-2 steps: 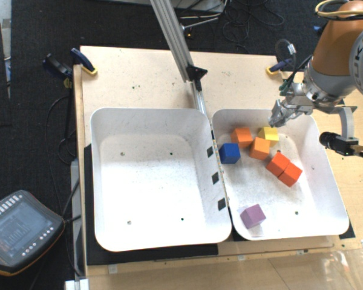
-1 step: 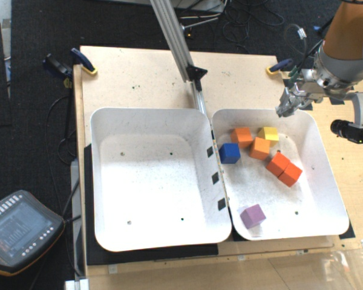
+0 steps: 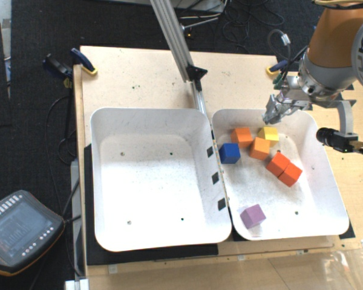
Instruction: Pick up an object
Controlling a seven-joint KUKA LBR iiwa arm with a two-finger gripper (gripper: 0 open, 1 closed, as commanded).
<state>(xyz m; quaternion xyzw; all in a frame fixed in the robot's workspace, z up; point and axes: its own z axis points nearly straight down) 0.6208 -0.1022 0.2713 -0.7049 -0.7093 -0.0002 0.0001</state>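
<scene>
My gripper (image 3: 272,117) hangs over the back of the right bin (image 3: 327,180), just above and behind a yellow cube (image 3: 268,133). Nothing shows between its fingers. Beside the yellow cube lie two orange cubes (image 3: 242,136) (image 3: 260,148). A longer red-orange block (image 3: 284,168) sits to the right of them. A blue cube (image 3: 229,153) rests near the bin's left wall. A purple cube (image 3: 252,215) lies alone near the front of the bin.
The left bin (image 3: 151,174) stands beside the right one. A slanted metal pole (image 3: 172,32) runs down to the bins' shared edge. Clamps sit at the board's back corners (image 3: 85,62). A teach pendant (image 3: 21,228) lies at the lower left.
</scene>
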